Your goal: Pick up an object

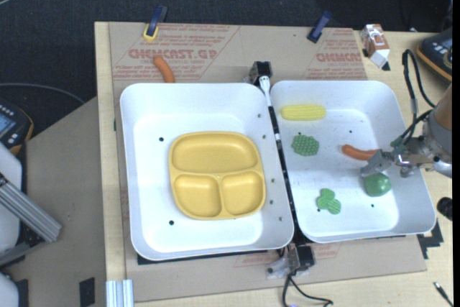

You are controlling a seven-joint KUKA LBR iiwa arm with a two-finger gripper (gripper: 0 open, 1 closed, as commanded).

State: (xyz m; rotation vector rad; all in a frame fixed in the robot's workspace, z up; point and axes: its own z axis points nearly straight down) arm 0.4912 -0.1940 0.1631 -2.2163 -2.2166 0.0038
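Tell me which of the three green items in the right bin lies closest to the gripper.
The rounded green item by the right bin's right side, directly under the gripper. The bumpy green piece and the green piece lie well to its left.

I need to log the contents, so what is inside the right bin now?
The right bin holds a corn cob, two green pieces, a sausage and a green round item partly covered by the gripper.
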